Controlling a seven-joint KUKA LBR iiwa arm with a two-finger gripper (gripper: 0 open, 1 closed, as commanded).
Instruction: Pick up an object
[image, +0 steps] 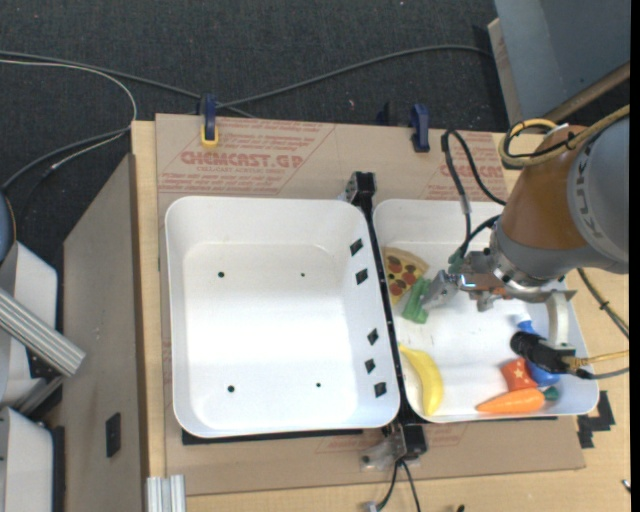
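Gripper (452, 283) hangs low in the right bin (440, 214) beside a green toy (417, 300); its grip I cannot tell. Nothing looks lifted; the pick remains.

Grey arm (600, 200), orange band (540, 200), yellow cable (530, 135) looped above.

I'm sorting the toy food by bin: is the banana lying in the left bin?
No, the banana lies in the right bin, near its front left corner, just past the divider from the left bin.
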